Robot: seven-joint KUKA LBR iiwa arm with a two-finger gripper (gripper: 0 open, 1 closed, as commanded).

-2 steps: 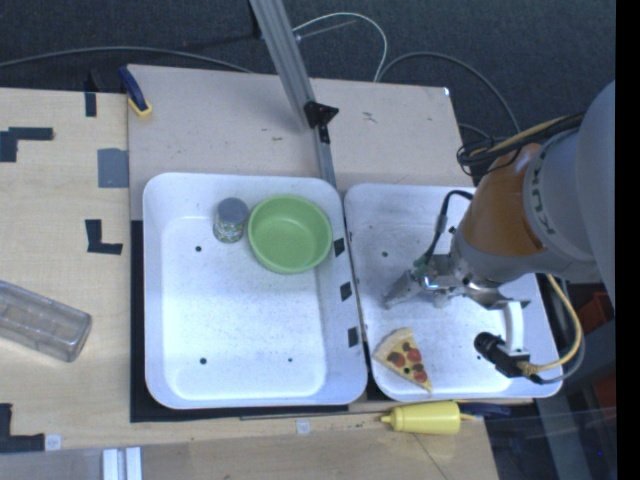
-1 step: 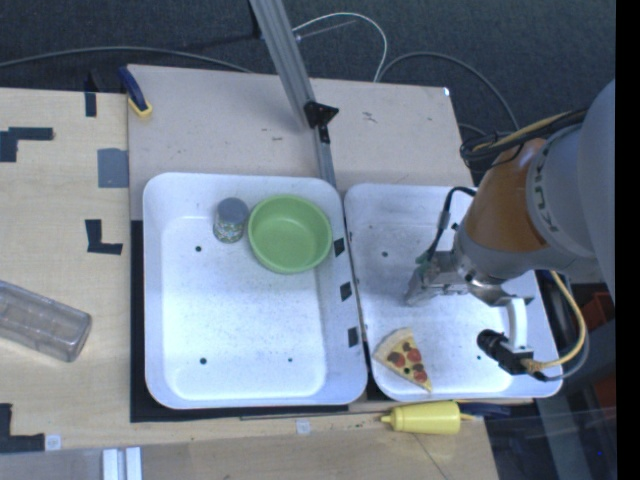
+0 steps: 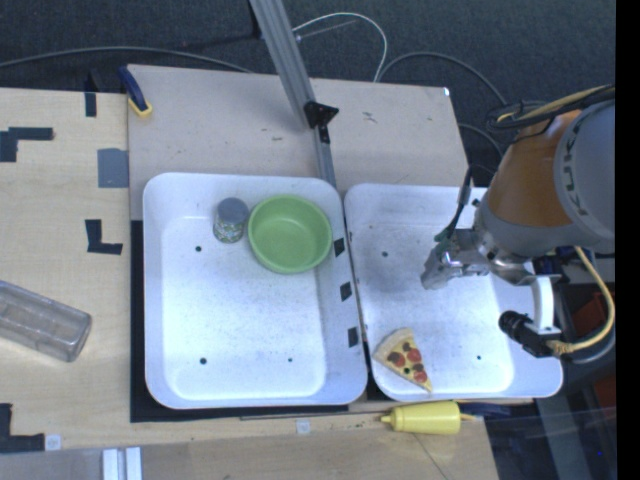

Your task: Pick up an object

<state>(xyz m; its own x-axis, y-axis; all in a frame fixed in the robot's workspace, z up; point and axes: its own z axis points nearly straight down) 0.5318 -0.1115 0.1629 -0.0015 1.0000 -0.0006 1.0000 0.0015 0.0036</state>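
A pizza slice toy (image 3: 403,355) lies at the front left corner of the right bin (image 3: 400,218). A green bowl (image 3: 290,233) sits at the back right of the left bin (image 3: 180,368), with a small grey can (image 3: 230,219) just left of it. My gripper (image 3: 436,271) hangs over the middle of the right bin, above and to the right of the pizza slice, apart from it. Nothing shows between its tips.
A yellow mustard bottle (image 3: 423,418) lies on the bench in front of the right bin. A clear plastic cylinder (image 3: 38,320) rests on the bench at the far left. A grey pole (image 3: 285,48) slants up from the bins' back divider. Cables run behind the bench.
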